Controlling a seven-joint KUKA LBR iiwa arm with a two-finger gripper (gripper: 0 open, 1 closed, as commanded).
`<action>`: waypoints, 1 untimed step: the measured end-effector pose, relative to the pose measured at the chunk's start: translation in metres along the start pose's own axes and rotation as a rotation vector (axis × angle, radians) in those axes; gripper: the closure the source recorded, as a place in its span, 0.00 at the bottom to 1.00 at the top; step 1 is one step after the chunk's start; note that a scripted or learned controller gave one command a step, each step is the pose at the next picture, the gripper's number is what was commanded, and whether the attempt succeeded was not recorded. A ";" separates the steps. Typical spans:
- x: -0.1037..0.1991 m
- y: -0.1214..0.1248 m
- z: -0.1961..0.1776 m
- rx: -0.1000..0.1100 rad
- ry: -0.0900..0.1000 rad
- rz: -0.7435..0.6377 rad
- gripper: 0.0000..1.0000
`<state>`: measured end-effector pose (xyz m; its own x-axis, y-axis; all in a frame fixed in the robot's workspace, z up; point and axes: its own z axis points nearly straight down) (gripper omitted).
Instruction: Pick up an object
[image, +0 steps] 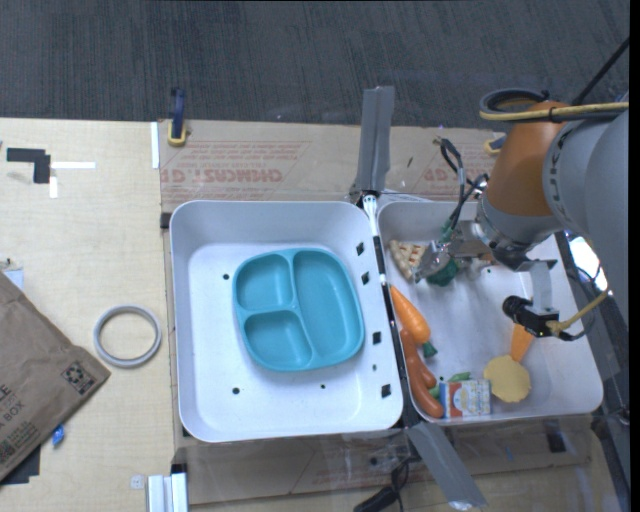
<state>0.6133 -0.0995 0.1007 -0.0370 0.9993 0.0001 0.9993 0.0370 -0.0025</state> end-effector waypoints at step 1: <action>-0.004 0.041 0.007 -0.004 -0.003 0.024 0.00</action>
<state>0.6548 -0.1022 0.0937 -0.0134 0.9999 -0.0029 0.9999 0.0134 0.0016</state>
